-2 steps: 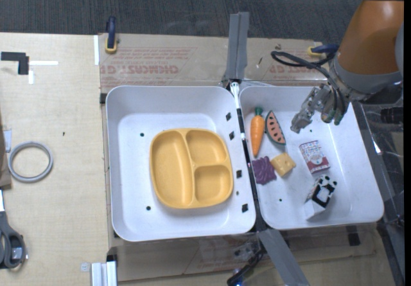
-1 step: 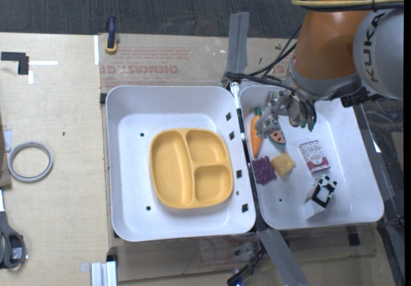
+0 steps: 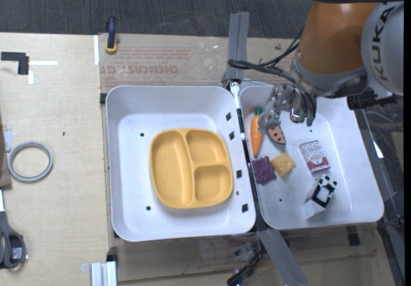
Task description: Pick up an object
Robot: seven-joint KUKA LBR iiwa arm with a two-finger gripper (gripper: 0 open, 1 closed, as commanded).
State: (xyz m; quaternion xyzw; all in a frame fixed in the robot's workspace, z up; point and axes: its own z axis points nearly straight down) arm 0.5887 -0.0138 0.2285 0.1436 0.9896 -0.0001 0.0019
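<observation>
The hand hangs over the right bin's far left corner. Just below it lie a carrot and a watermelon slice. Nearer the camera sit grapes and a cheese wedge; a carton and toy cow lie to its right. Left of the hand, the left bin holds a divided plate.

You see even, bright overhead light; soft shadows fall inside both white bins; the arm at 2 o'clock appears slightly blurred.
</observation>
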